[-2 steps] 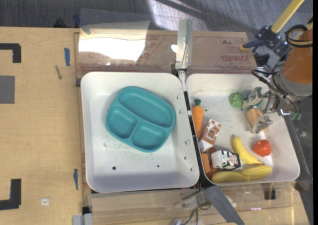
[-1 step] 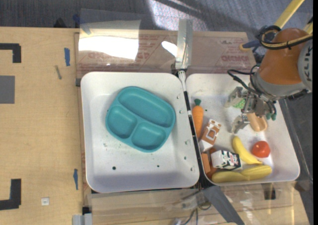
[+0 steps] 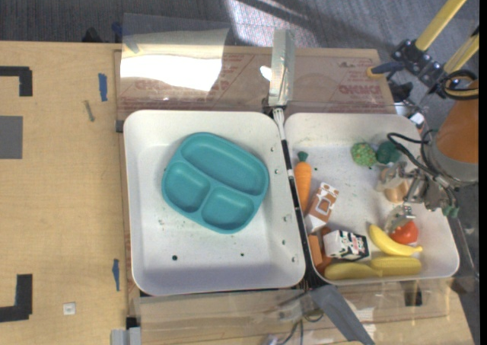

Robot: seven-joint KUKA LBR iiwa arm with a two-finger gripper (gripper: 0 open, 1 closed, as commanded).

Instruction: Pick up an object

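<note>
The right bin (image 3: 342, 138) holds several toy foods. An orange carrot (image 3: 303, 180) lies along its left wall. A green broccoli (image 3: 364, 154) and a teal piece (image 3: 387, 151) sit near the far right. A red tomato (image 3: 408, 232), a yellow banana (image 3: 391, 243) and a long yellow piece (image 3: 373, 267) lie at the front right. My gripper (image 3: 409, 195) hangs low over the bin's right side, just above the tomato and beside a beige piece (image 3: 391, 184). I see nothing clearly held in it.
A teal divided plate (image 3: 217, 182) lies in the left bin (image 3: 144, 244). A small orange and white box (image 3: 325, 200), a black and white carton (image 3: 346, 244) and a brown sausage (image 3: 316, 250) crowd the right bin's front left. The arm's orange band (image 3: 461, 134) overhangs the right rim.
</note>
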